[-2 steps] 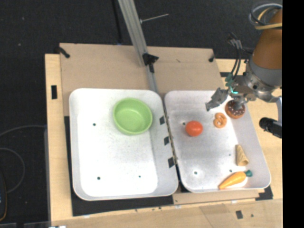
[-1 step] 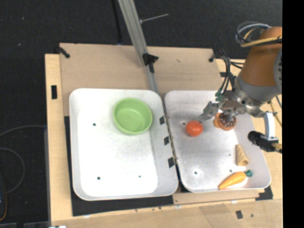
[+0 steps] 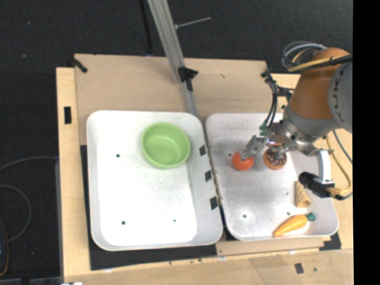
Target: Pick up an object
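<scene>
Tool (image 3: 259,149) hangs low over the right bin (image 3: 237,129), one finger touching a red ball (image 3: 242,161) at centre right of the frame; whether it grips I cannot tell. Judging by this, the grasp is under way, and next comes a firm squeeze, then a lift.

Honestly can't read any text, labels, brand names or numbers anywhere here, not on the bins (image 3: 107,177), the bowl (image 3: 166,145), the arm (image 3: 317,97) or the bench (image 3: 119,82), since it's all plain surfaces or too small and blurry.
</scene>
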### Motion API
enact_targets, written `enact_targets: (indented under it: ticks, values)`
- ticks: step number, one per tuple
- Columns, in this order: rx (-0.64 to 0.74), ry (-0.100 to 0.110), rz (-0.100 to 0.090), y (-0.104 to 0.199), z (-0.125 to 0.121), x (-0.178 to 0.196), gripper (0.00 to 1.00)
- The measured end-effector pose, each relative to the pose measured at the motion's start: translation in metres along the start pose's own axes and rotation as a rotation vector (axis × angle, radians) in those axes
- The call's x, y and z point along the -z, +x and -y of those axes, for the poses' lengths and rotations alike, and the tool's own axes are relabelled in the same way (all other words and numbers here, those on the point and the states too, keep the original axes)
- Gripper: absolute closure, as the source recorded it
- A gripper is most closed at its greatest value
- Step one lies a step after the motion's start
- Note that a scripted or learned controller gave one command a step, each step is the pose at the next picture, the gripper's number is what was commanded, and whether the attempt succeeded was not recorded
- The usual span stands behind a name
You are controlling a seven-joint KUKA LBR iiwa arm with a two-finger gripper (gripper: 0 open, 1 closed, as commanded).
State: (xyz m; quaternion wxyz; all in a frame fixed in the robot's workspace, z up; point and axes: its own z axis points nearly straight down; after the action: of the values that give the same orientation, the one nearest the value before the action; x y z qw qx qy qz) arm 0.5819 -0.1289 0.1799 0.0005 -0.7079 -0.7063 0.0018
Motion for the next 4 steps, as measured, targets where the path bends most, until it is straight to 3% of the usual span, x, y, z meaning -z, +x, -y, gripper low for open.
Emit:
enact_targets:
  ticks: [1, 2, 4]
  values:
    - [-0.003, -0.002, -0.001, 0.006, -0.003, -0.057, 0.0]
    - [-0.006, -0.007, -0.002, 0.006, -0.004, -0.045, 1.0]
    - [0.005, -0.005, -0.001, 0.003, -0.004, 0.042, 1.0]
